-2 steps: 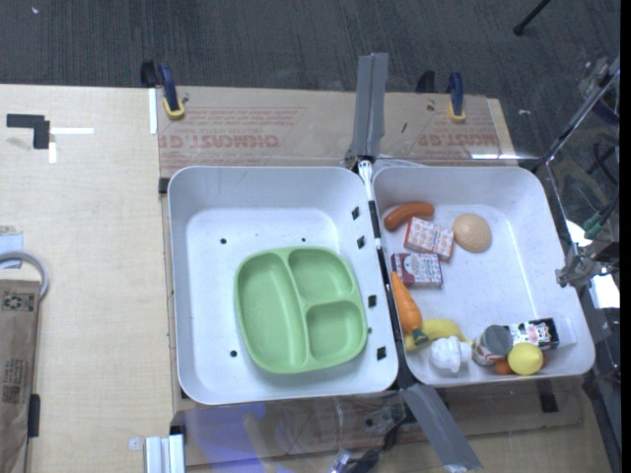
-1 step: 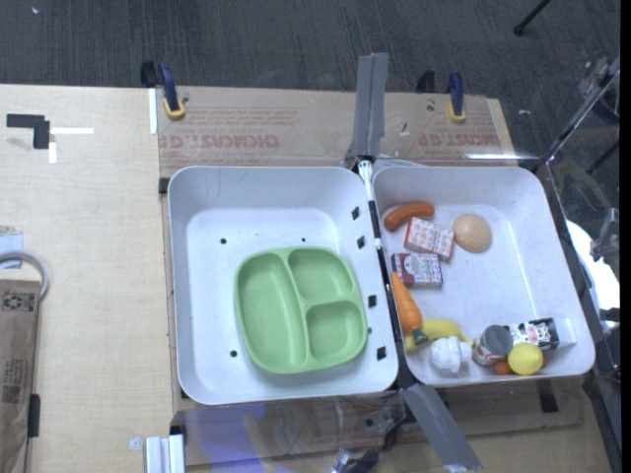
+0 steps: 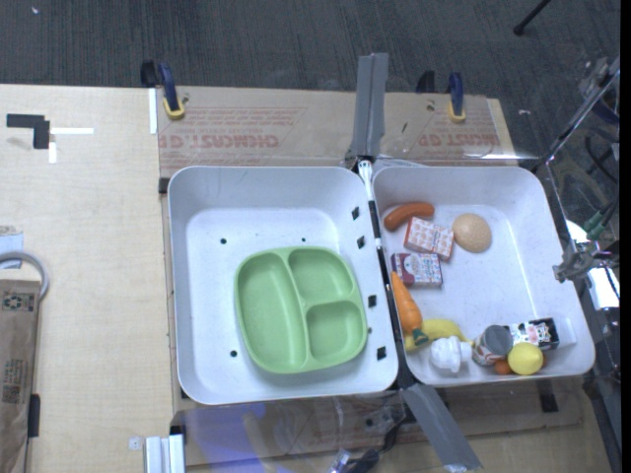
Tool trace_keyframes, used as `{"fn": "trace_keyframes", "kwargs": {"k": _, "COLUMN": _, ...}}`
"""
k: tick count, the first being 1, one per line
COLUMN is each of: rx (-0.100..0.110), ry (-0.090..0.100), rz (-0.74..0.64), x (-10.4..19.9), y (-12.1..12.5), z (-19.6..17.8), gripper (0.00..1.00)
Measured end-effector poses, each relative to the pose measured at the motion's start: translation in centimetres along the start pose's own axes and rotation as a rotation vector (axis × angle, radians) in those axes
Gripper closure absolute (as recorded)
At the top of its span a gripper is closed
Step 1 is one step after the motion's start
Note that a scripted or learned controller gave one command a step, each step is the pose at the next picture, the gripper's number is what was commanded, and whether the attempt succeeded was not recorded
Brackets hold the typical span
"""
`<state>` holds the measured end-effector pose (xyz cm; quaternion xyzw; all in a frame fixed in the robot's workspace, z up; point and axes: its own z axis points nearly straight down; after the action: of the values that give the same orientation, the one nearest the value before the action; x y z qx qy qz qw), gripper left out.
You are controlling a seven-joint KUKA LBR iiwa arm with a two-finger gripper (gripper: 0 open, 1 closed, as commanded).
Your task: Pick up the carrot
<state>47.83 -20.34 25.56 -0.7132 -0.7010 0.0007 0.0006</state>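
Carrot [image 3: 405, 304], lower centre frame against the right bin's [image 3: 552, 215] left wall: likely light, stiff, smooth toy; grasp mid-body crosswise. Gripper state: cannot tell.

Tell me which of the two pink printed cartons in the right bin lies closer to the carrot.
The lower pink carton, just above the carrot near the bin's left wall. The other carton sits higher, between the sausage and the tan egg.

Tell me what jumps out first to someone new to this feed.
The green divided plate stands out, lying in the left bin. Next, the clutter in the right bin: the orange carrot against its left wall, a sausage and a tan egg-like ball toward the back.
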Motion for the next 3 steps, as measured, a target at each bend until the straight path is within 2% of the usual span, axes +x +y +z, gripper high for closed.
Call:
{"fn": "trace_keyframes", "kwargs": {"k": 1, "rx": 0.0, "ry": 0.0, "rz": -0.034, "x": -1.3, "y": 0.0, "z": 0.3, "gripper": 1.0}}
{"fn": "trace_keyframes", "kwargs": {"k": 2, "rx": 0.0, "ry": -0.002, "rz": 0.282, "x": -1.9, "y": 0.0, "z": -3.9, "gripper": 1.0}}
{"fn": "trace_keyframes", "kwargs": {"k": 3, "rx": 0.003, "ry": -0.003, "rz": 0.278, "x": -1.9, "y": 0.1, "z": -4.7, "gripper": 1.0}}
